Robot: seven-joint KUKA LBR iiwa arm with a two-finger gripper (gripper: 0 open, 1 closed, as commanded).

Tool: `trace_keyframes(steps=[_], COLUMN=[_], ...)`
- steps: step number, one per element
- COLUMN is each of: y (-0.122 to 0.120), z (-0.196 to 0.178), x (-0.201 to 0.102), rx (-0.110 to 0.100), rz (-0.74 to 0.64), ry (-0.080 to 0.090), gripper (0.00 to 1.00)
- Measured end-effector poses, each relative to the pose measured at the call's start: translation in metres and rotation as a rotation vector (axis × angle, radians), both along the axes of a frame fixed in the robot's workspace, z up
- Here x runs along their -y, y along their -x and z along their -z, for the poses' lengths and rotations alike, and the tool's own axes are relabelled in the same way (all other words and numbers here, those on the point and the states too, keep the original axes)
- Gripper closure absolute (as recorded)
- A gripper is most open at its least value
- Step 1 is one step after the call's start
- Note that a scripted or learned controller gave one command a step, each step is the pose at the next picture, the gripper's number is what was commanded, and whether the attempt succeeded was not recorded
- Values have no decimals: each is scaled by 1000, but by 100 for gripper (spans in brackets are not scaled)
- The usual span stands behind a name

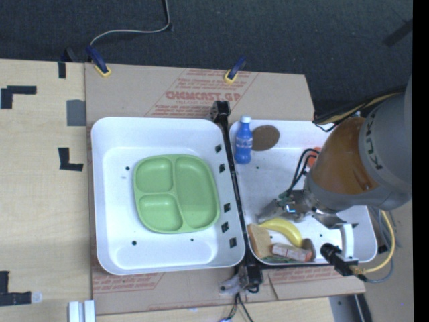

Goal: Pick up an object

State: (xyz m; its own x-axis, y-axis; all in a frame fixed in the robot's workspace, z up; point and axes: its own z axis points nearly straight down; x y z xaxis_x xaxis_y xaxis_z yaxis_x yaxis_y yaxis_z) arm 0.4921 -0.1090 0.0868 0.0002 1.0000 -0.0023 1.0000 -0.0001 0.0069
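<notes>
Grey arm with orange band reached in from the right over the right white bin. Gripper sat low in that bin, its metal fingers pointing left toward the divider; whether they were parted or closed could not be told, and nothing could be seen between them.

Yellow banana lay just near of the fingers, close beside them; contact could not be judged. Brown rectangular packet lay nearer still, along the bin's near wall, next to the banana. Small blue bottle with white cap stood upright at the bin's far left corner, well apart from the fingers. Round brown disc lay just right of the bottle.

Left white bin held a light green sectioned plastic plate, flat, near its middle. Both bins rested on brown cardboard over the tabletop.
</notes>
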Motion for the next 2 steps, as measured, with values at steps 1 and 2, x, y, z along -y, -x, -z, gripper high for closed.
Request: trace_keyframes(steps=[1, 2], y=[-66, -139], z=[-9, -1], x=[79, 100], rx=[-8, 1], rz=[0, -3], ry=[-1, 1], gripper=[0, 0])
